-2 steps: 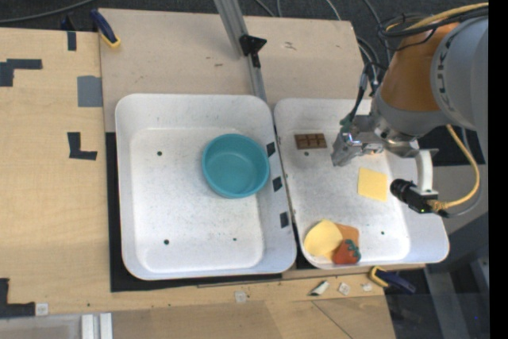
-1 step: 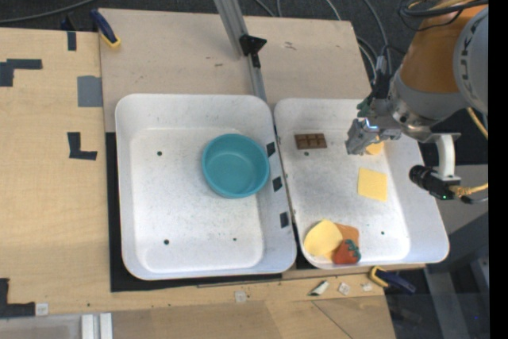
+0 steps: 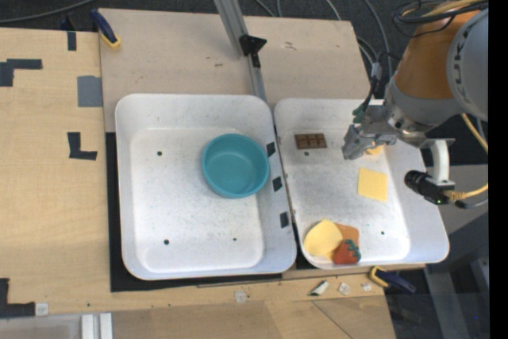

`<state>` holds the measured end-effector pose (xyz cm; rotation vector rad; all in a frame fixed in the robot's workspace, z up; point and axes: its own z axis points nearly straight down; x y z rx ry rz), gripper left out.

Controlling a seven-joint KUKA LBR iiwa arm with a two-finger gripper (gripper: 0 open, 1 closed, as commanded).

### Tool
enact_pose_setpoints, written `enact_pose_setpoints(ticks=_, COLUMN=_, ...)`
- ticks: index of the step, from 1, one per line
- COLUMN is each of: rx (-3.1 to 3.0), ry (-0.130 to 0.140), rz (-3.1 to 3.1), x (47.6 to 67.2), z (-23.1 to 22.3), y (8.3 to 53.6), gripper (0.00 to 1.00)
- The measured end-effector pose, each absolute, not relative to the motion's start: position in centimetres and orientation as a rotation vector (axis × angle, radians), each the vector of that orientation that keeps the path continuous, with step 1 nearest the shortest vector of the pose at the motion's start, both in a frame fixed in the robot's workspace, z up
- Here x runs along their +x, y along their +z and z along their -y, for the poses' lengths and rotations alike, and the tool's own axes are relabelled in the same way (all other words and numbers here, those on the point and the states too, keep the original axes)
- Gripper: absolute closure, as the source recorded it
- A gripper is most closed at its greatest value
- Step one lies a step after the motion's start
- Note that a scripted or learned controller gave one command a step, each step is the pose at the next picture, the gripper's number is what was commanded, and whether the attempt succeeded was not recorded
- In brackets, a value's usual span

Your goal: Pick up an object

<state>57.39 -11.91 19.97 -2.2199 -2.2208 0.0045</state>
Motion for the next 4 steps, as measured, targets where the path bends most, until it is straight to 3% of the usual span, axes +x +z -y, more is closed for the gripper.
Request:
enact_pose_setpoints(ticks=3, rx=-2.212, ry=-0.003, rz=2.229, x=58.8, z=-3.6, y=21.8, gripper=1.0)
enact_pose_setpoints(ticks=4, rx=-2.213, ry=-0.003, rz=2.228, x=60.6, z=-8.4, y=23.2, gripper=1.0)
